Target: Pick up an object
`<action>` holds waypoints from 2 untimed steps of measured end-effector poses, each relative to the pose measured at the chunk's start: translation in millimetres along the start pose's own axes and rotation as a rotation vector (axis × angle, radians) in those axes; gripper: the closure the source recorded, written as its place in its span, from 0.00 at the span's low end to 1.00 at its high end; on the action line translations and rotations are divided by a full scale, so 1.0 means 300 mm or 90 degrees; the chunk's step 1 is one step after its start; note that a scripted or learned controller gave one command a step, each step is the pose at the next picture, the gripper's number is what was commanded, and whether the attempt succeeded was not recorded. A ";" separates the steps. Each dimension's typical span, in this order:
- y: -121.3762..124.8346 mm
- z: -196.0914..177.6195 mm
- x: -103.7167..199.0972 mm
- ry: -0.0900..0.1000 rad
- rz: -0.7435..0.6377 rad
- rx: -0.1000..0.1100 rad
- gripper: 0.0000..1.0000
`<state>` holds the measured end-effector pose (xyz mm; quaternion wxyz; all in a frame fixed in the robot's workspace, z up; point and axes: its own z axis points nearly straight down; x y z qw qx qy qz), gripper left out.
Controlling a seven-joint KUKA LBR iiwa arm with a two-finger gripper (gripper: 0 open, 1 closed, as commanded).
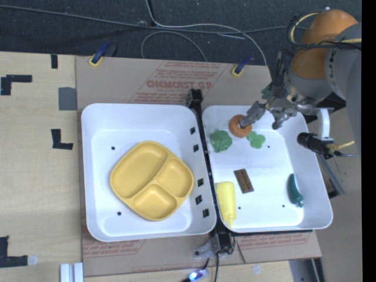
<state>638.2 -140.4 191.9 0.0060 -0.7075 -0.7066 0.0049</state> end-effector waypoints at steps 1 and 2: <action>0.010 -0.026 0.001 -0.001 -0.002 -0.009 0.00; -0.010 0.127 0.006 -0.002 -0.002 -0.006 0.00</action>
